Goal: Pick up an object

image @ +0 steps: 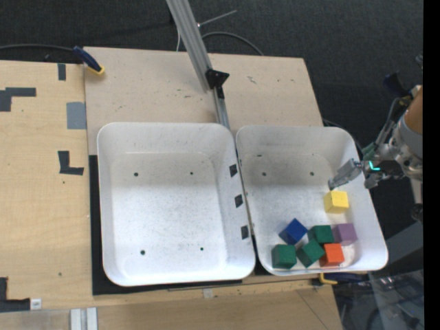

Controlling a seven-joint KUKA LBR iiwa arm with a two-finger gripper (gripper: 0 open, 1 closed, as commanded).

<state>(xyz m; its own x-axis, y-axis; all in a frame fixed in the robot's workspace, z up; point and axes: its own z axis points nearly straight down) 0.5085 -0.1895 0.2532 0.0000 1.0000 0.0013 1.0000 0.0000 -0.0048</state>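
The yellow cube, apart from the cluster at the right bin's near right, is best targeted; the gripper, spread and empty, should be centred overhead before descending.

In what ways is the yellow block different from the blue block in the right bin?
Colour: the yellow block is bright yellow, the blue block dark blue. Position: the yellow block lies alone, nearer the right wall of the right bin and close under the gripper; the blue block lies lower left, at the edge of a cluster with green, purple and orange blocks. Both are small cubes of similar size in the same bin.
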